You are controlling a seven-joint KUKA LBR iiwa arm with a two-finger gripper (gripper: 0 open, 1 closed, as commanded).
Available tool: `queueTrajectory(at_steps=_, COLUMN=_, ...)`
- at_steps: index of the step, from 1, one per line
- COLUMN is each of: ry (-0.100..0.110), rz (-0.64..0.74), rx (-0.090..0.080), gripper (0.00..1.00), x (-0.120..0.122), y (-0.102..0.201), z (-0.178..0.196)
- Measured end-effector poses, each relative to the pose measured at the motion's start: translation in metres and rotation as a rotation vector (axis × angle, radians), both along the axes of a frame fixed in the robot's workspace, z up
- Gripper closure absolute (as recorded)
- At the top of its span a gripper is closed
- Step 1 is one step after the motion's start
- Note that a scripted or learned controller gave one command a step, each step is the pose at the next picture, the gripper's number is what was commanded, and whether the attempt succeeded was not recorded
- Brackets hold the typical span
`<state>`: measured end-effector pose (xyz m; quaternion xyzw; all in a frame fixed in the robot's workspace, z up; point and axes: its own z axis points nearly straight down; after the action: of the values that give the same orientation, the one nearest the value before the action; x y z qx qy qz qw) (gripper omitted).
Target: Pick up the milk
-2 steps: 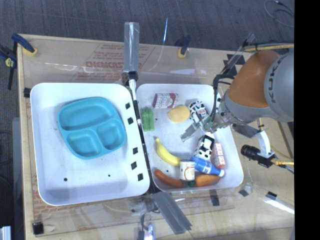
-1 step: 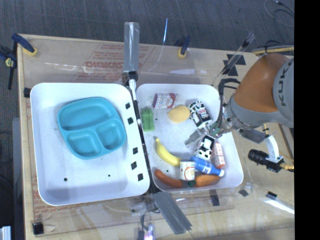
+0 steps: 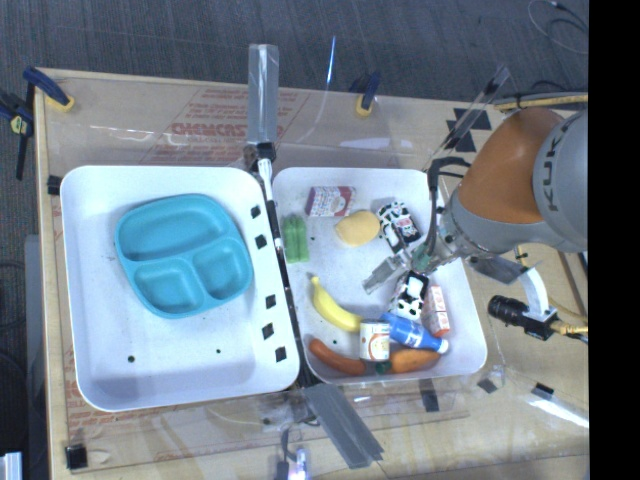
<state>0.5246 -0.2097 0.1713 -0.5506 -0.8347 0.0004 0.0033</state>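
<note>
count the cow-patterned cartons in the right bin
2. One cow-patterned carton lies near the bin's back, right of the lemon. The other lies lower, just under the gripper. More may be hidden under the arm.

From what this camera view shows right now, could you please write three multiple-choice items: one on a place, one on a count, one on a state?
1. Where does the blue divided tray lie?
A. in the left bin
B. in the right bin
C. on the bench outside the bins

2. How many compartments does that tray have?
A. two
B. three
C. five

3. How does the banana rest?
A. held by the gripper
B. standing upright against the wall
C. lying flat on the floor of the right bin

Key: 1 A, the tray sits within the left bin. 2 B, one long compartment and two smaller ones show. 3 C, it lies flat, apart from the gripper.
</note>
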Motion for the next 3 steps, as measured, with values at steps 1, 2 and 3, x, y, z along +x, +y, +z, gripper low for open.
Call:
queueTrajectory(at_steps=1, ry=-0.007, rz=0.059, rx=-0.003, gripper=0.00, x=0.000, y=0.000, z=0.024)
queueTrajectory(at_steps=2, ry=-0.007, rz=0.077, rx=-0.004, gripper=0.00, x=-0.001, y=-0.002, z=0.081)
queueTrajectory(at_steps=3, ry=-0.008, rz=0.136, rx=-0.004, gripper=0.00, x=0.000, y=-0.002, z=0.144)
